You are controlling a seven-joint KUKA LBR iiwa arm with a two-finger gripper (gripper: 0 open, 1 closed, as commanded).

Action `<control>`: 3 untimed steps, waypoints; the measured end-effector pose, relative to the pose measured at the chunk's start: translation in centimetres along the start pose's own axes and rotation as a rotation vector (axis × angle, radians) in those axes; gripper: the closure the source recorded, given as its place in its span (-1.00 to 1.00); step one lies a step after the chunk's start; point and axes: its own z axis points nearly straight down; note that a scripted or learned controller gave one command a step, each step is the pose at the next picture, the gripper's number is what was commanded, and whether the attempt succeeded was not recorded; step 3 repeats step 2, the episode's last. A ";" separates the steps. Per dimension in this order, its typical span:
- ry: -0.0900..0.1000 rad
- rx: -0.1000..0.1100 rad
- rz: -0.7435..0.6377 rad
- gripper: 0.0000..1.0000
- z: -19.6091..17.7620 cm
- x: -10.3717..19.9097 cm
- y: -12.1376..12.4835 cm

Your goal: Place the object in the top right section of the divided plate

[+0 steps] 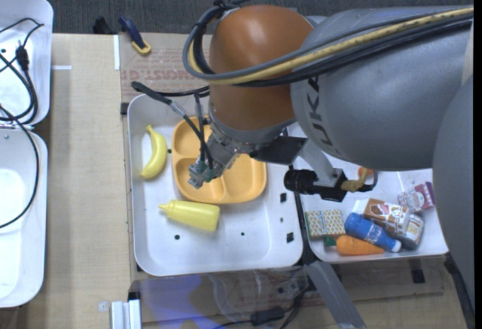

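orange-banded arm [260, 68], end effector [202, 173] grip unclear over divided plate [248, 183], banana [154, 154] upright beside

Single fixed overhead camera, slanted down, close over both bins [143, 245]

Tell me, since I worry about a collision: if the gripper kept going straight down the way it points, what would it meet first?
Probably the yellow divided plate: the gripper hangs over its lower left part. Depth is unclear from this slanted view.
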 end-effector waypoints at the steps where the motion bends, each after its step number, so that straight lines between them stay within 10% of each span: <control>1: 0.000 0.000 0.000 -1.00 0.0 0.0 0.0; 2: 0.001 0.006 0.000 1.00 -0.5 -0.2 0.1; 3: 0.001 0.006 0.000 1.00 -0.5 -0.2 0.1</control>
